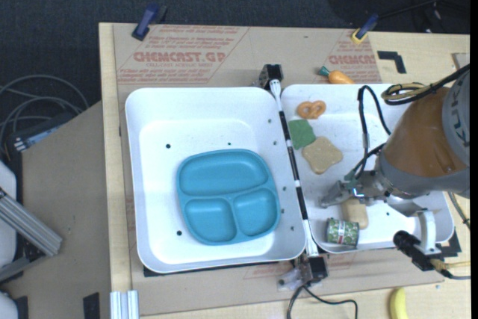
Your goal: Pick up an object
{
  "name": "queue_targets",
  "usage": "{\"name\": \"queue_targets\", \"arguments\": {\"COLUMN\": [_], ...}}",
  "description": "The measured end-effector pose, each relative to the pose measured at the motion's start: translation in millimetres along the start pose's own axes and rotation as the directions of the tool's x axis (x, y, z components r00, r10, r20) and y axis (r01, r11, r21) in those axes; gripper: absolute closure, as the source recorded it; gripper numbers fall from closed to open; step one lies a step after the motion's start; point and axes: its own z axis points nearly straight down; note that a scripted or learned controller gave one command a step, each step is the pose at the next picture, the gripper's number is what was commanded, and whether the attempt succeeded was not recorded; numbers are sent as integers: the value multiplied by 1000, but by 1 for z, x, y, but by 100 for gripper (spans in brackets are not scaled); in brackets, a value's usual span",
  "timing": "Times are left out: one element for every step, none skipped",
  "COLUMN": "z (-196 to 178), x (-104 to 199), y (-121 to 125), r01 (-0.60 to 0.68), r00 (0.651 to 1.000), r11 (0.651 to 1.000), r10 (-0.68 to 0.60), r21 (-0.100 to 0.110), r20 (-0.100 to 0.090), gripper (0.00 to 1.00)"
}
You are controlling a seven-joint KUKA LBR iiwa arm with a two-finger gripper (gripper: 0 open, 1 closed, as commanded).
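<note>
I am in the reaching step: my arm (429,142) comes in from three o'clock and hangs low over the right bin (351,104), and nothing is lifted yet. From largest to smallest, this is what lies around me. The counter (179,56) carries two white bins side by side. The left bin (149,131) holds a blue divided tray (228,194) at its middle. The right bin holds the things I might take, all toward its nine o'clock side: a tan slice of bread (323,155), a green flat piece (302,134) touching it at eleven o'clock, a small can with a green label (343,232) lying on its side down at six o'clock, a pale block (357,214) just above the can, and a pretzel (311,110) near the twelve o'clock wall.

My hand (351,190) sits between the bread and the pale block, just beside both. From this slant I cannot tell how far it is parted, and I see nothing caught in it. It may be touching the bin floor or the block; I cannot tell which.

I judge the nearest targets to be the pale block and the can. The next move calls for centring over one of them, settling down around it, closing, then lifting straight up clear of the bin wall.
</note>
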Motion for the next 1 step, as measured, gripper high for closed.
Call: {"name": "queue_targets", "arguments": {"z": [-10], "x": [0], "y": [0], "r01": [-1], "r00": [1000], "r11": [1000], "r10": [1], "r21": [-2], "r20": [1], "gripper": [100]}}
